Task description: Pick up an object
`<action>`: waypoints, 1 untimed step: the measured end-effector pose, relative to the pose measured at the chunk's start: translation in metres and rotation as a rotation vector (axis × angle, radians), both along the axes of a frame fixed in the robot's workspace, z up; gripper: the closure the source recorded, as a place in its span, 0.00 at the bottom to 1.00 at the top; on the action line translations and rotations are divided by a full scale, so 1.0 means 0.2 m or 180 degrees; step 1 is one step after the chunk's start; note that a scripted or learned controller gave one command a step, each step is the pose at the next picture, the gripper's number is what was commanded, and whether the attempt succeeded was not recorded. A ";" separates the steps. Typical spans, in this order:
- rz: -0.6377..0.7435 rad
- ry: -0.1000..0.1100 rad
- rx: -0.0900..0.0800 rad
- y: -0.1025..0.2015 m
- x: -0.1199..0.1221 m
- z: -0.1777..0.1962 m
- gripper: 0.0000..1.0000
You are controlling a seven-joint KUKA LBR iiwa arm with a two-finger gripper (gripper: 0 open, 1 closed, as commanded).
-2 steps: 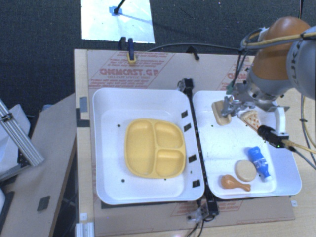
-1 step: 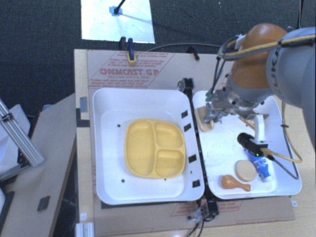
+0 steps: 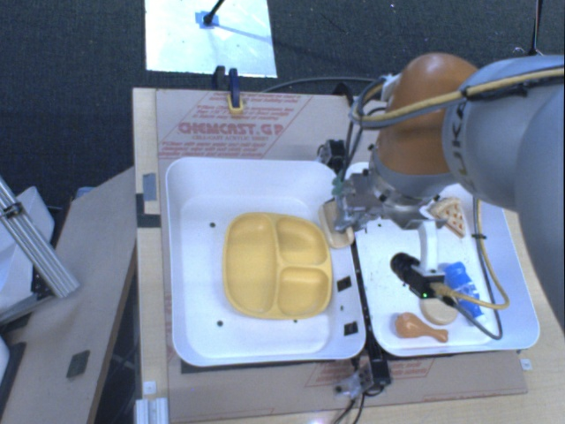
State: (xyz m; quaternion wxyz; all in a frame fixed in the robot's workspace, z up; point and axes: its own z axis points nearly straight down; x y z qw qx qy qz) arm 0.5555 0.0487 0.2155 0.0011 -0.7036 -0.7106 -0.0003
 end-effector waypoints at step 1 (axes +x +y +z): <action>-0.0005 -0.0005 -0.0002 0.22 -0.05 0.03 1.00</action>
